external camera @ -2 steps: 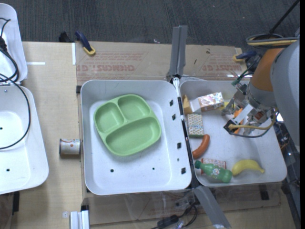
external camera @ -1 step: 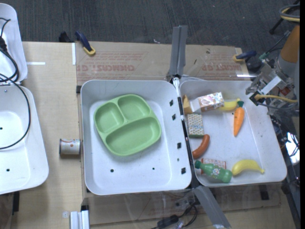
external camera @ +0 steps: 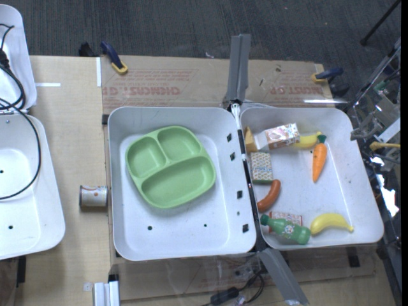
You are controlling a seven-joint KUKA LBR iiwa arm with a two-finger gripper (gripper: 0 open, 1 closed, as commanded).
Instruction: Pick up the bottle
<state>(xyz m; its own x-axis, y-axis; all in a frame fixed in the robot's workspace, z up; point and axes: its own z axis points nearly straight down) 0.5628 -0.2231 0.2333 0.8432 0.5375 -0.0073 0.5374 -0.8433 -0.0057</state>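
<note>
Whether the gripper is released or clenched cannot be told here.

The bottle (external camera: 286,231), green with a red cap, lies on its side in the right bin (external camera: 354,190), at that bin's front-left corner, with its cap pointing towards the wall shared with the left bin (external camera: 178,234). A small red-and-white box (external camera: 288,217) touches it from behind, and a yellow banana (external camera: 331,222) lies just beside it along the front edge.

Further back along the bin's left side sit a reddish sausage (external camera: 269,195) and a patterned packet (external camera: 261,167). Near the back-left corner a pale carton (external camera: 282,136) rests against a yellow toy (external camera: 308,141), and a carrot (external camera: 319,160) lies near the middle, tip towards the front.

The left bin carries a green divided plate (external camera: 171,166), set towards its left side. On the bench, a small can (external camera: 94,197) lies just beside the left bin's left edge, and blue clamps (external camera: 113,56) grip the back edge.
</note>
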